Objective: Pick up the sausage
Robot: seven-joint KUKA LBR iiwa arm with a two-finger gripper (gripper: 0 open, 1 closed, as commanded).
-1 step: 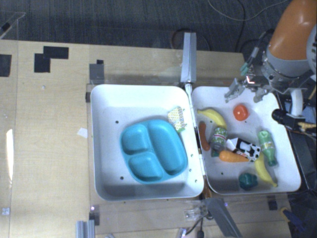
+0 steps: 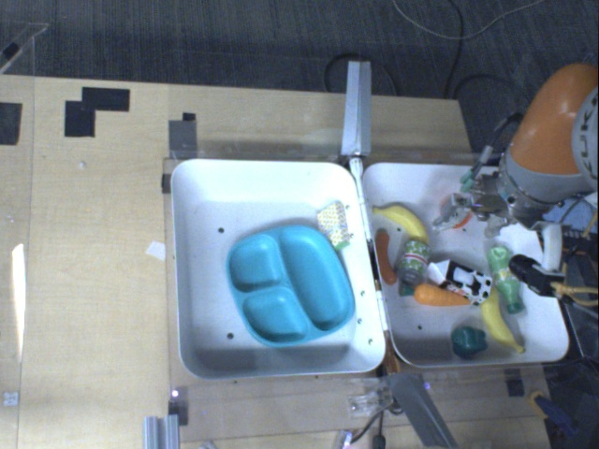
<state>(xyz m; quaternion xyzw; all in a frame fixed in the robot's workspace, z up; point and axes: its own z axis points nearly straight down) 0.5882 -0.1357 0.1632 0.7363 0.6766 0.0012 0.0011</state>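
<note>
The sausage (image 2: 382, 253) is a short red-brown link lying lengthwise against the left wall of the right bin (image 2: 426, 178). A yellow banana (image 2: 402, 219) is just above it and a green can (image 2: 413, 261) just to its right. My gripper (image 2: 461, 210) hangs over the upper middle of the right bin, up and to the right of the sausage, with the banana and can between them. Nothing shows in its grasp. The arm's orange band (image 2: 559, 120) sits at the right edge.
The right bin also holds an orange carrot (image 2: 440, 296), a black-and-white spotted item (image 2: 468, 281), a green bottle (image 2: 504, 281), a second banana (image 2: 499, 323) and a teal lump (image 2: 468, 341). The left bin (image 2: 197, 251) holds a blue divided plate (image 2: 290, 283) and a small yellow piece (image 2: 332, 221).
</note>
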